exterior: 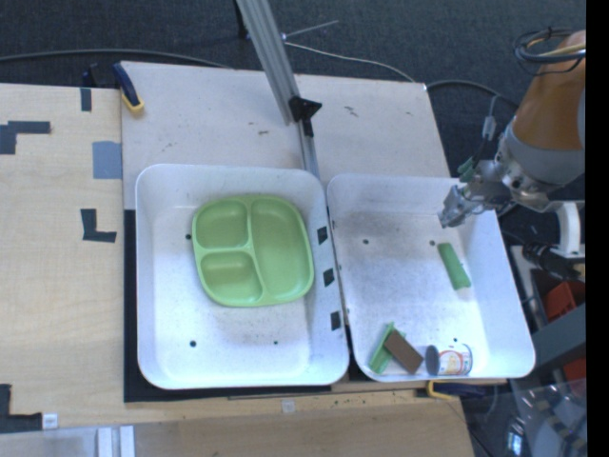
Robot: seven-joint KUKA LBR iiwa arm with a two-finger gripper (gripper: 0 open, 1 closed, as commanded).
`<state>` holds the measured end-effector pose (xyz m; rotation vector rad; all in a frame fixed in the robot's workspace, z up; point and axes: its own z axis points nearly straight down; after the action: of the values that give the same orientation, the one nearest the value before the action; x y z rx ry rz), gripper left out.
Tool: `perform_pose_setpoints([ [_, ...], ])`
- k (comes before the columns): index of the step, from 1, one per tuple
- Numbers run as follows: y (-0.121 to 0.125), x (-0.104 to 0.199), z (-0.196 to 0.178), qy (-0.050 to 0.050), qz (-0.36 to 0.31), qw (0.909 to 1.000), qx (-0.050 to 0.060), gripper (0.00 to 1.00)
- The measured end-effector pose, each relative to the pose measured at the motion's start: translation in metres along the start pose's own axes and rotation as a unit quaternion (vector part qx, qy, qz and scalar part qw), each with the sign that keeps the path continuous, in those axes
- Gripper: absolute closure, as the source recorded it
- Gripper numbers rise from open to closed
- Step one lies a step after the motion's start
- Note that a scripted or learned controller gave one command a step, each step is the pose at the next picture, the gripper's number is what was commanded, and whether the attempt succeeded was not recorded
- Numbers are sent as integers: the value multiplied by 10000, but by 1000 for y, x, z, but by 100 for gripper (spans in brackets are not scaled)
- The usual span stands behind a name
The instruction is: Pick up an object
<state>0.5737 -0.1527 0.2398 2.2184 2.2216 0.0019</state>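
White plastic lies under me on both sides: the left bin (152, 284) holds a green divided plate (253, 249) lying flat near its middle, and the right bin (495, 284) holds the small things I could pick up. My gripper (457, 205) hangs over the upper right part of the right bin, near its far rim, reached in from the right of the frame on my grey arm (542, 150) with its orange band above the wrist. From this slant the tip is a small grey blur, and I cannot tell how wide it stands. Nothing shows clamped in it, and it touches none of the loose things. Just below it in the frame, apart from it, a green stick (454, 266) lies flat, tilted a little off upright. Along the bin's lower edge sit a green block (383, 348) touching a brown block (402, 353), and just to their right a small can (449, 360) lies on its side. At the upper left of the frame a blue and yellow clamp (127, 88) rests on the bench (57, 255).
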Motion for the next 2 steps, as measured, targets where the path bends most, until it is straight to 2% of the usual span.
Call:
perform_pose_setpoints([
  [1,13,43,-2,10,-20,10000,15,100],
  [2,15,91,-1,11,-26,10000,16,100],
])
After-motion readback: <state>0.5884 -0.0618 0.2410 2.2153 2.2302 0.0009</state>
